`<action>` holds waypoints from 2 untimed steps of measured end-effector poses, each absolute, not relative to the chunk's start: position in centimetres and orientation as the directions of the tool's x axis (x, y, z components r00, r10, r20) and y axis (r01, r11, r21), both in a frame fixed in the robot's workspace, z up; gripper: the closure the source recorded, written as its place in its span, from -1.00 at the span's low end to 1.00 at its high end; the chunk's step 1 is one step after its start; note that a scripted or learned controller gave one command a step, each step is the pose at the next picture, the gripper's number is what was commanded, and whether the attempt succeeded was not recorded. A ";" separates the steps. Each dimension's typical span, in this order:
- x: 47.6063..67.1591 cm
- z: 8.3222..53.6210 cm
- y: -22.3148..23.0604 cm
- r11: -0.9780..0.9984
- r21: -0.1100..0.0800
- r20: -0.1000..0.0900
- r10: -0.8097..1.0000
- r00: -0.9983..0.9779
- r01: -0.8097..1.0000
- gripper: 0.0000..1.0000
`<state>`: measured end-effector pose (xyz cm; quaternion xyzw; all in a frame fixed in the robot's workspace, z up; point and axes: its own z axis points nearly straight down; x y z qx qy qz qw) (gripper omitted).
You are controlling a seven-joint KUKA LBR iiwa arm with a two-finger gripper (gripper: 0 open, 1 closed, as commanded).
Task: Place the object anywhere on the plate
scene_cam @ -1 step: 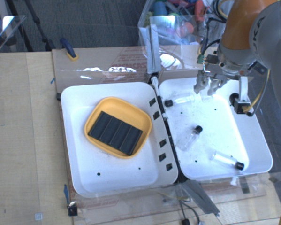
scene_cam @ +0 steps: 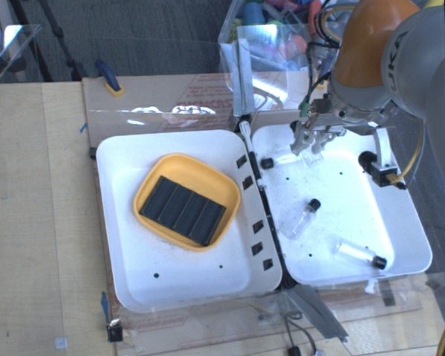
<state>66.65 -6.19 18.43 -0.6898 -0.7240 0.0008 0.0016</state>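
Yellow plate (scene_cam: 230,189) lies tilted in the left bin (scene_cam: 120,216), and a dark ridged slab (scene_cam: 183,208) rests flat on it, covering most of its middle. The right bin (scene_cam: 403,223) holds two clear vials with black caps — one (scene_cam: 302,216) near the centre, the other (scene_cam: 359,253) close to the front right corner, both lying on their sides and apart from each other. The gripper (scene_cam: 308,142) hangs over the back left part of the right bin, near the divider, below the arm's orange band (scene_cam: 371,32). Its fingers (scene_cam: 298,142) point down with a narrow gap between them, and nothing sits in that gap.
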 end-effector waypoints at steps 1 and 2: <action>64.0 18.4 -3.0 0.243 -0.003 0.002 0.970 -0.243 0.970 1.00; 60.9 18.4 -0.3 0.492 -0.001 0.002 0.870 -0.492 0.870 1.00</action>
